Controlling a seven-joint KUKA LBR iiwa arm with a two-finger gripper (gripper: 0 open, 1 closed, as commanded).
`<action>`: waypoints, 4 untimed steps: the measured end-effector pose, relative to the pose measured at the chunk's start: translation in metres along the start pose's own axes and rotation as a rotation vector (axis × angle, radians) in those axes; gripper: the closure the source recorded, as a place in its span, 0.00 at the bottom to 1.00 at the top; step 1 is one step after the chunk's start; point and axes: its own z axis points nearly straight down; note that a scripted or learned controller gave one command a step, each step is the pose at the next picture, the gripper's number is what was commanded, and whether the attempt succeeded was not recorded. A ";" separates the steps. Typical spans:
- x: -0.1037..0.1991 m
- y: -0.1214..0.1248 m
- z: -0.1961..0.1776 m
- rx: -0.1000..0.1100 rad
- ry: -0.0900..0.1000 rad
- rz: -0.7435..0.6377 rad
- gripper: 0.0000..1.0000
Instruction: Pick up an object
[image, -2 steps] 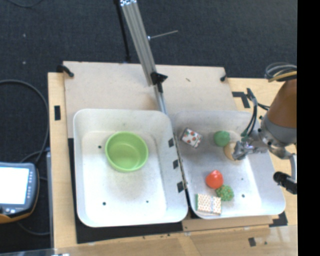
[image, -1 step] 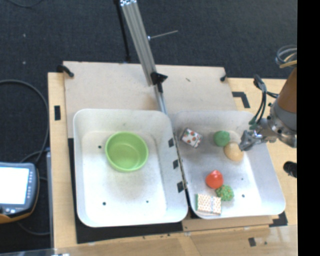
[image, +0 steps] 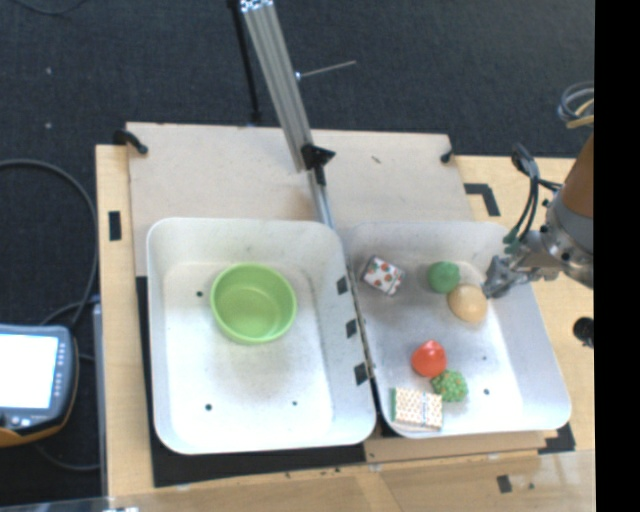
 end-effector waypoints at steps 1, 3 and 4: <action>0.058 0.012 0.001 0.001 0.002 -0.004 1.00; 0.166 0.038 0.001 0.001 0.003 -0.004 1.00; 0.209 0.061 0.011 0.002 0.001 -0.002 1.00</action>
